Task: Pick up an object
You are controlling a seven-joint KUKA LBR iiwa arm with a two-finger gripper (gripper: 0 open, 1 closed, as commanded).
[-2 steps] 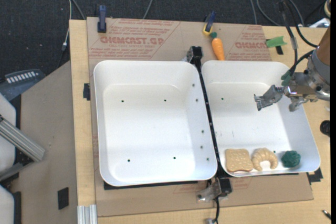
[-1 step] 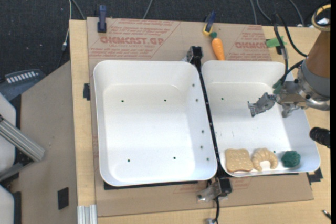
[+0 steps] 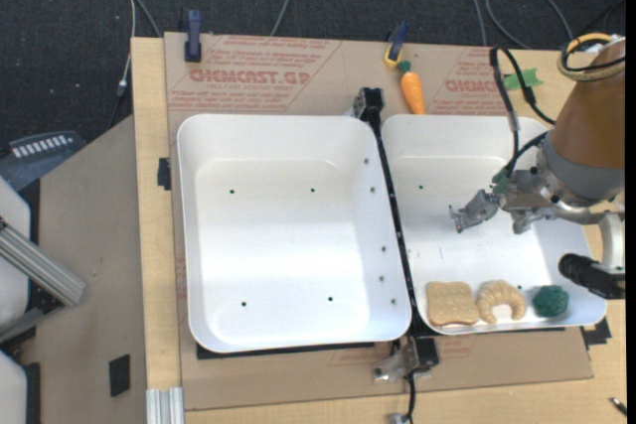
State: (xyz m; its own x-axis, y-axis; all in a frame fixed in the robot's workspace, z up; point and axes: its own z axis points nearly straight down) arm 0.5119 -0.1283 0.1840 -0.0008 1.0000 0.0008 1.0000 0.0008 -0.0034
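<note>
Toast-shaped tan toy slice (image 3: 450, 303), pale croissant toy (image 3: 503, 299) and dark green ball (image 3: 551, 301) sit along the near edge of the right white bin (image 3: 437, 154), none lifted. Gripper (image 3: 475, 212) hovers above them, mid-bin, holding nothing; finger spread: can't tell. Descent and grasp remain.

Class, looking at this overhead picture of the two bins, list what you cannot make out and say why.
- Gripper: too small and blurred in the camera view to tell its state.
- Right bin: its right side is hidden under the arm.
- Green object: too small to identify.
- Arm: cut off by the right edge.
</note>
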